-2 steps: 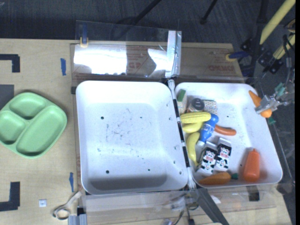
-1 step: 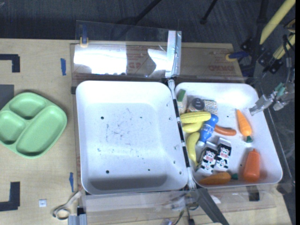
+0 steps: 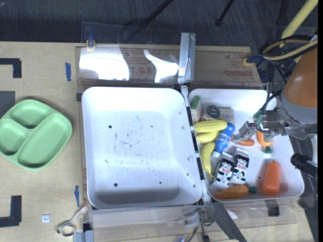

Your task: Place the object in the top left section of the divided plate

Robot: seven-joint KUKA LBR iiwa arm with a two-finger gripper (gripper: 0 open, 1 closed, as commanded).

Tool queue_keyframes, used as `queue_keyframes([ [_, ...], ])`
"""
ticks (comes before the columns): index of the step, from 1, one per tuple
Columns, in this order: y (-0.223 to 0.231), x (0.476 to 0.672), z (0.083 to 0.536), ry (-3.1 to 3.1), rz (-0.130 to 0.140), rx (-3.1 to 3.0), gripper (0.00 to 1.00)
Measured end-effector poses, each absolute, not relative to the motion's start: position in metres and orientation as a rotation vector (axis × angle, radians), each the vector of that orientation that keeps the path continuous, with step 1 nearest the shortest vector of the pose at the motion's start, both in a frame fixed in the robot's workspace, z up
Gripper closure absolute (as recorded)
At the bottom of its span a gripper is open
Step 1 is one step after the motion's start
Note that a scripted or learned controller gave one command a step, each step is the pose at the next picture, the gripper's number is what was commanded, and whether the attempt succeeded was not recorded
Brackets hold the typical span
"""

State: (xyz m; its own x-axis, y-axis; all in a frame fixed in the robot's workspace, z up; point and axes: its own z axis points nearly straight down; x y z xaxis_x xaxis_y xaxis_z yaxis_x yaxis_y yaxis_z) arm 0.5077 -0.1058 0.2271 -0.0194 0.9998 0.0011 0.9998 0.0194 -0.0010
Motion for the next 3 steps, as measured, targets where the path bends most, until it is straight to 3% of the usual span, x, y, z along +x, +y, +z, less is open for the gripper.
queue_keyframes([
  [1, -0.083, 0.488, 0.186, -2.468, 0.000, -1.941, 0.00],
  [2, -0.022, 0.480, 0.184, -2.683, -0.001, -1.631, 0.00],
  [3, -0.069, 0.481, 0.334, -2.765, -0.001, -1.497, 0.00],
])
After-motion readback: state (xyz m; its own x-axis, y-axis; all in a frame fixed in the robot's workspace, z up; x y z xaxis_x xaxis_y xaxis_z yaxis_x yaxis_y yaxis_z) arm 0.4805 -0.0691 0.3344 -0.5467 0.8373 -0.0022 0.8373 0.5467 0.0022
